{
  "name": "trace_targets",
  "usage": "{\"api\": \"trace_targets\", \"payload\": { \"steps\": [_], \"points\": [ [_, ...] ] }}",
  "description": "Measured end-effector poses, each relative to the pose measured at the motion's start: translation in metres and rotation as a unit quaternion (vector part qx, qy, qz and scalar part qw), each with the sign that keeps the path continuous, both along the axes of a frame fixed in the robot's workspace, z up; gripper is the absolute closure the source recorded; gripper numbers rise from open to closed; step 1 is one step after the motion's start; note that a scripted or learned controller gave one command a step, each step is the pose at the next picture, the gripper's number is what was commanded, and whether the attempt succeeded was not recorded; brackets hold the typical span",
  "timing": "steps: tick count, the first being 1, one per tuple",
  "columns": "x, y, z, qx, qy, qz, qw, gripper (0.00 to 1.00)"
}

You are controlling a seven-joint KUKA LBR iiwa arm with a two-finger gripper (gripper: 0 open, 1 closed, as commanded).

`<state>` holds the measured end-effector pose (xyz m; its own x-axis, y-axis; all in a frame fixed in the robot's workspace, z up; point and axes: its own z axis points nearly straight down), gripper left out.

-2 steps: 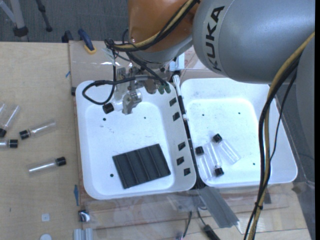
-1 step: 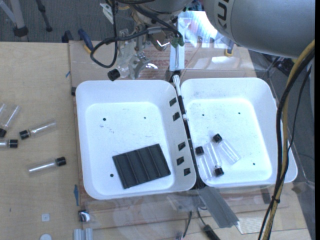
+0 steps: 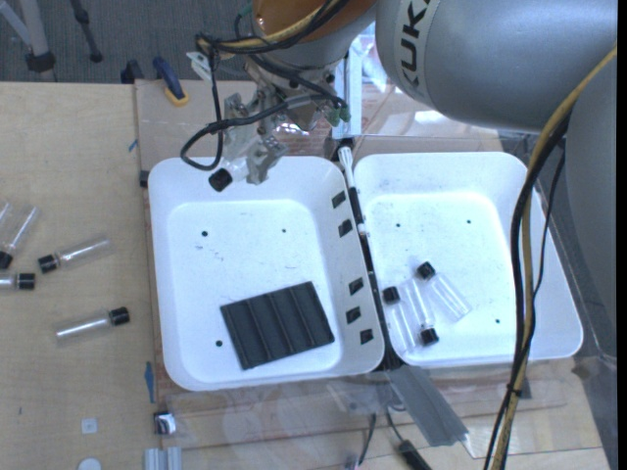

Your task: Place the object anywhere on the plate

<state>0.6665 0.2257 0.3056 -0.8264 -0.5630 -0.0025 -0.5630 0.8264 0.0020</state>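
A dark grey ribbed plate (image 3: pixel 277 324) lies flat in the left bin (image 3: pixel 160 262), toward its near side. My gripper (image 3: pixel 257 157) hangs over the far rim of that bin, well away from the plate, half hidden under cables and the wrist. A small black cap (image 3: pixel 219 178) sits just below and left of the gripper, over the bin's far left corner. It looks like the end of a clear vial. Whether the gripper holds it is unclear from here.
The right bin (image 3: pixel 554 262) holds three clear vials with black caps (image 3: pixel 436 294) near its middle. Several more vials (image 3: pixel 90 322) lie loose on the wooden bench left of the bins. The grey arm fills the upper right. Black clips line the divider (image 3: pixel 353 262).
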Motion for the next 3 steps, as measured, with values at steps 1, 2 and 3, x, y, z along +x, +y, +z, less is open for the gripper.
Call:
{"api": "trace_targets", "payload": {
  "steps": [1, 2, 3],
  "points": [
    [0.000, -0.026, -0.031, -0.0003, 0.000, 0.037, 0.9993, 1.00],
    [0.000, -0.033, -0.069, -0.0002, 0.000, 0.123, 0.9925, 1.00],
    [-0.014, -0.019, -0.027, 0.0007, -0.004, 0.187, 0.9824, 1.00]
  ]
}}
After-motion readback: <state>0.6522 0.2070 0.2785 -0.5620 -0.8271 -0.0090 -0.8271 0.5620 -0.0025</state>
